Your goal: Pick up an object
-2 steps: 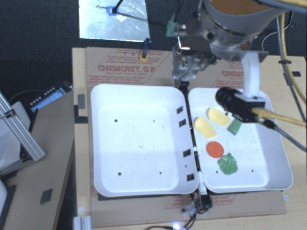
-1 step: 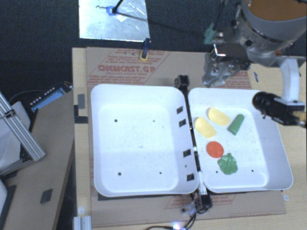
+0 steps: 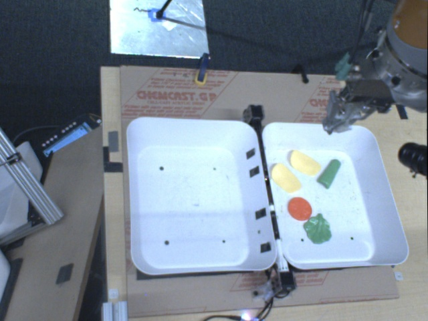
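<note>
The gripper [image 3: 336,122] hovers over the right bin's [image 3: 384,172] far rim, fingers' state impossible to tell, while the green cylinder [image 3: 328,173] lies nearest below it — probably light, stiff plastic — best pinched across its narrow middle.

Bright, even overhead light washes out the two shallow white plastic bins [image 3: 194,199]; the square silver foil sheet [image 3: 159,19] glares. Shadows are faint, detail soft and slightly grainy.
</note>
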